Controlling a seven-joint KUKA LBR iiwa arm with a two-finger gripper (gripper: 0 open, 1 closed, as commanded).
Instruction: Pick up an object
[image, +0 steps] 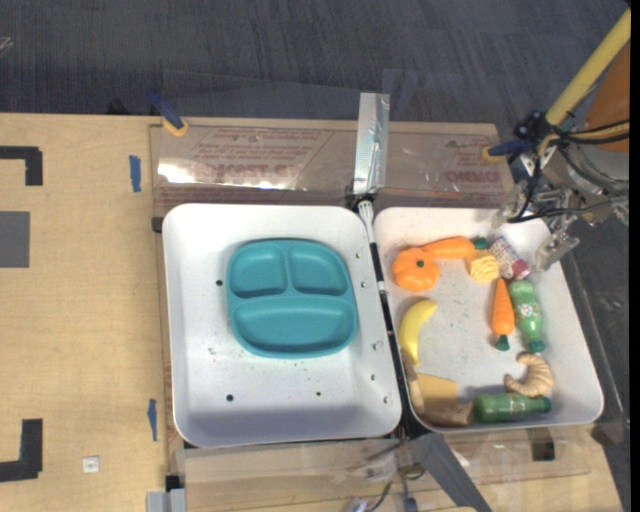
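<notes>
Two shallow white plastic bins sit side by side on a pale wooden table. The left bin holds a smooth teal divided plate. The right bin holds toy food: a round orange pumpkin, a curved yellow banana, two tapered carrots, two green bottles, a knobbly tan croissant. The tool sits at the bin's upper right corner, just above the bottle and carrot; whether it is open or closed cannot be told. Bare bin floor lies mid-bin, between banana and carrot
</notes>
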